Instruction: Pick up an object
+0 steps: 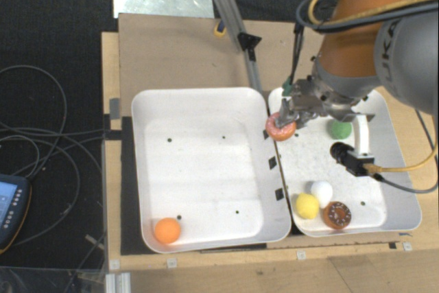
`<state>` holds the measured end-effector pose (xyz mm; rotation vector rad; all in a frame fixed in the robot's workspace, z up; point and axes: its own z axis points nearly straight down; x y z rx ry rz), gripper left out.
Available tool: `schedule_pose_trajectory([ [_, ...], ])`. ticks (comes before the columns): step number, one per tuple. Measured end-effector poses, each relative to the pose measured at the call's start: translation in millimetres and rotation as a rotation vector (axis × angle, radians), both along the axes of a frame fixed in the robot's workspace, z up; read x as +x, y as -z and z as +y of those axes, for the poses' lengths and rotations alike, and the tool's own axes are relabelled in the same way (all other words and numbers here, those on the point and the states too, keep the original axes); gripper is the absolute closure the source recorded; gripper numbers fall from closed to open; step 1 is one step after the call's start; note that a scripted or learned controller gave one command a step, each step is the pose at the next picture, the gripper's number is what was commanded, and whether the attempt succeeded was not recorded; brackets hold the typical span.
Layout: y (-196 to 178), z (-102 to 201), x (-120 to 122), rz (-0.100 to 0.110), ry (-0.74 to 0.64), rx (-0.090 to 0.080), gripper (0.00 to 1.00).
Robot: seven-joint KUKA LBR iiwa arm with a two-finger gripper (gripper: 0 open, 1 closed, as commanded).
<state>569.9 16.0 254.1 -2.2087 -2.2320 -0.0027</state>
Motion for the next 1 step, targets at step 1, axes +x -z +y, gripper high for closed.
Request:
schedule_pose_trajectory([
  [1, 13.2, 45.2, -14.1, 0.001, 0.0, 0.0, 1.0],
])
